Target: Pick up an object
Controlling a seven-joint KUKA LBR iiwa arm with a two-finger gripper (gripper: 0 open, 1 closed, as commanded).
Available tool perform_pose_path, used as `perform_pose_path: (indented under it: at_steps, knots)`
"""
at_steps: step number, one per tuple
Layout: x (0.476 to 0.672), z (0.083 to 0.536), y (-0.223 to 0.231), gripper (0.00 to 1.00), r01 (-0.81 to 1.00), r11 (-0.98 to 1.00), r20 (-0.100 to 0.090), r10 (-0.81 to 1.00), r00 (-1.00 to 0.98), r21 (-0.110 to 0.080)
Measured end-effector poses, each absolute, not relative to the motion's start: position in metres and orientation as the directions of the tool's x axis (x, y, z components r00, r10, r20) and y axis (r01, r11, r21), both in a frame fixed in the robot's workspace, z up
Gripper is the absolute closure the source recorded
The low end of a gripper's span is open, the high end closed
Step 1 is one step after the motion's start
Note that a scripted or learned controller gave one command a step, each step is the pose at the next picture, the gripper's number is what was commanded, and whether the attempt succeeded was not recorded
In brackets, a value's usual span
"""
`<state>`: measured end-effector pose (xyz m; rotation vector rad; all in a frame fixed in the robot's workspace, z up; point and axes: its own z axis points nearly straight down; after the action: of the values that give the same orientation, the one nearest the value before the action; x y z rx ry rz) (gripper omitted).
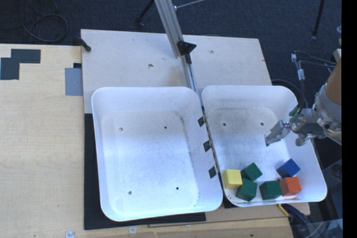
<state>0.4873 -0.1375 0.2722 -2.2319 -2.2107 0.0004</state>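
Blocks crowd the near corner of the right-hand shallow white plastic bin: a small yellow cube, three dark green cubes, an orange cube and a blue cube. Above and beyond them, near the bin's right wall, hangs the grey two-finger pincer, its fingers spread apart and grasping nothing. The blue cube lies closest, just nearer the camera than the pincer and almost directly below it; judging by that, a short drop toward the near edge would reach it. Left of the divider sits the second white bin. Farther back, a slanted grey metal rail rises over the pale desk.
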Motion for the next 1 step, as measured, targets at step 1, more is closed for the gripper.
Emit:
perform_pose_path:
  at_steps: [1]
  knots:
    - [0.5201, 0.1784, -0.0949, 0.00, 1.000, 0.004, 0.004, 1.000, -0.003, -0.010]
